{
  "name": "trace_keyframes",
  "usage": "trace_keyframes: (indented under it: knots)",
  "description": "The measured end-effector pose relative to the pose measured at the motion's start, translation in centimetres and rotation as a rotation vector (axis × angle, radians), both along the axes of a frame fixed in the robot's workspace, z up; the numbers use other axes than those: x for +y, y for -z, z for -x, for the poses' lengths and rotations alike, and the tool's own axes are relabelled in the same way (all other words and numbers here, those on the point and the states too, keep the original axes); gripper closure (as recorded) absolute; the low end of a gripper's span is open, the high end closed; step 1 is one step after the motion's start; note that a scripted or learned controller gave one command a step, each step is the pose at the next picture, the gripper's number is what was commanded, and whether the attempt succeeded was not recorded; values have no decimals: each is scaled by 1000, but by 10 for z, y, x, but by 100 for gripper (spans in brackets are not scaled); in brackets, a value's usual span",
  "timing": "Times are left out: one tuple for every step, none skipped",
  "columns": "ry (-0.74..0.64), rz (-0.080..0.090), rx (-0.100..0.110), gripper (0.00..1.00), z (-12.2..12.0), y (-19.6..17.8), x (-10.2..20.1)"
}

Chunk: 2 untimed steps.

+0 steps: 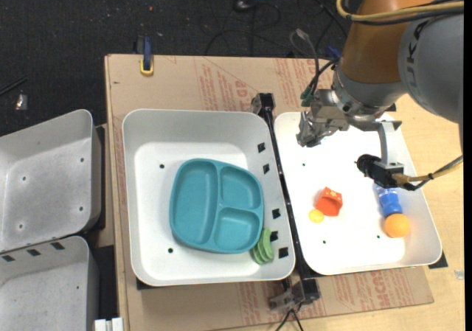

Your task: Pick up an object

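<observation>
My gripper [310, 136] hangs over the far left part of the right bin [354, 259], its dark fingers pointing down with nothing seen between them. In that bin lie a red-orange block [330, 200], a small yellow piece [316, 215] next to it, a blue object [388, 199] and an orange ball [397, 225] at the right side. The red block lies well in front of the gripper. The left bin [147, 263] holds a teal divided plate [217, 206] and a green object [262, 246] at the plate's near right edge.
The bins stand side by side on a brown board [199, 79]. Black clips line the divide between them. A blue clamp [147, 57] sits at the board's far left corner. Two white bin lids [44, 175] lie off to the left.
</observation>
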State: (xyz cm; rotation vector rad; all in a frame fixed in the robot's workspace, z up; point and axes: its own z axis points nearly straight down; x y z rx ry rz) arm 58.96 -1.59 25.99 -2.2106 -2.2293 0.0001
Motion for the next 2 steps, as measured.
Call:
trace_keyframes:
  knots:
    - [0,0,-3,100,-16,5,59]
    - [1,1,-4,100,-20,7,108]
